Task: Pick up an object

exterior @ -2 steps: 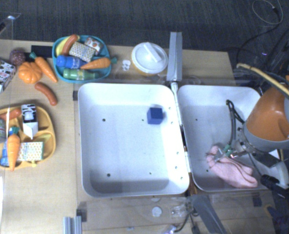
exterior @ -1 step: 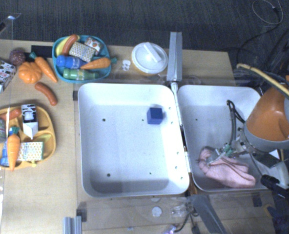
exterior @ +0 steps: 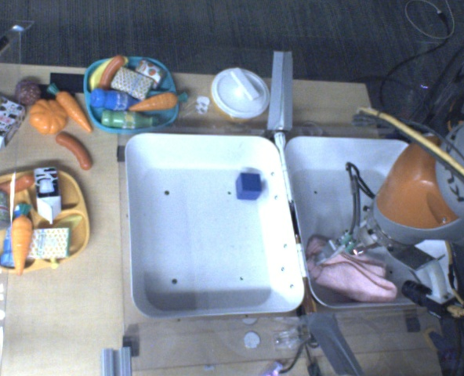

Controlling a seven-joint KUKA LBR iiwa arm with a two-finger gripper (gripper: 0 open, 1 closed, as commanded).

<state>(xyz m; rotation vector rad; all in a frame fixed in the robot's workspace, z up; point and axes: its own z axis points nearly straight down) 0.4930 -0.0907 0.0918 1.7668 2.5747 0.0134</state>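
Low in the right bin point(exterior: 326, 171), the pincer point(exterior: 349, 245) sits against the top edge of a crumpled pink cloth point(exterior: 353, 276), which lies just below and beside it. Whether it is clenched or released I cannot tell; nothing is visibly lifted. Well off to its left, in the left bin point(exterior: 201, 288), a blue cube point(exterior: 249, 185) rests untouched. By my judgement the pick is only at the approach or grasp stage; securing and raising remain.
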